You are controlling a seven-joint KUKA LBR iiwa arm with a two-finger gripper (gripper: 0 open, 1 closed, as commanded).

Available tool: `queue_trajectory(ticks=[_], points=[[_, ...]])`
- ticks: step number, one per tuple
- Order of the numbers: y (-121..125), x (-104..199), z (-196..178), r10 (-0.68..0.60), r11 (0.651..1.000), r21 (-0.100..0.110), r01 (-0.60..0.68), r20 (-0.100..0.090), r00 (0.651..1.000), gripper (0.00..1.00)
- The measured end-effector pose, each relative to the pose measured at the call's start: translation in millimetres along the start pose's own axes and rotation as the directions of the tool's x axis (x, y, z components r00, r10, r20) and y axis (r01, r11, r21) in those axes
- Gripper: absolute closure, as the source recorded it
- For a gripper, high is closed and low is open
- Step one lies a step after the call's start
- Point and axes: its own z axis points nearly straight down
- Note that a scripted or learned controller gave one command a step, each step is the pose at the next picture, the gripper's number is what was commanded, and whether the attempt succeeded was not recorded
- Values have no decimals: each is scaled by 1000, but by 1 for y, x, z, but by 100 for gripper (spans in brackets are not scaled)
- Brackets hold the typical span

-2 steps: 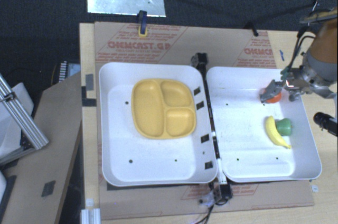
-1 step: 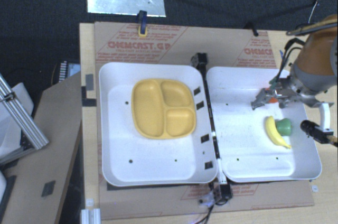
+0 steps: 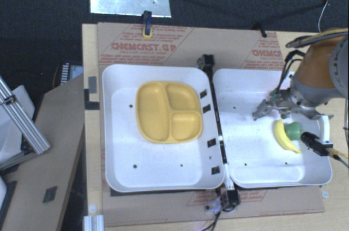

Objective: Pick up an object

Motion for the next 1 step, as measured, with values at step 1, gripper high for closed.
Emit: queue_trajectory(ticks=[1], points=[[2,-1,-14,0,1000,-7,0,3,1000,100]])
